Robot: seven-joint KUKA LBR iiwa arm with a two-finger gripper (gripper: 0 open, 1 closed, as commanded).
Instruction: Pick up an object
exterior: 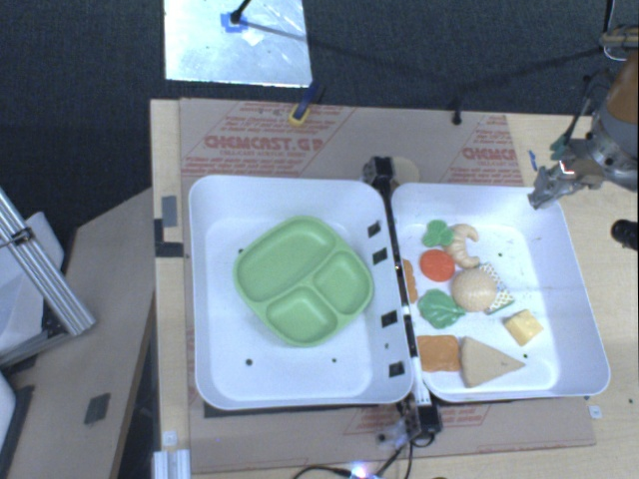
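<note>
The right bin (569,257) holds several toy foods: a green broccoli piece (435,233), a beige shrimp-like piece (463,242), a red tomato (436,264), a tan round bun (473,289), a green leaf (438,308), a yellow cube (522,326), an orange cracker (437,352) and a beige wedge (486,362). My gripper (547,190) hangs at the bin's far right corner, well above and apart from the foods. Nothing shows between its fingers.
The left bin (215,218) holds a green three-compartment plate (303,280). A black divider (392,277) runs between the bins. A silvery sheet (238,28) lies at the back. A metal frame (35,267) stands at the left edge.
</note>
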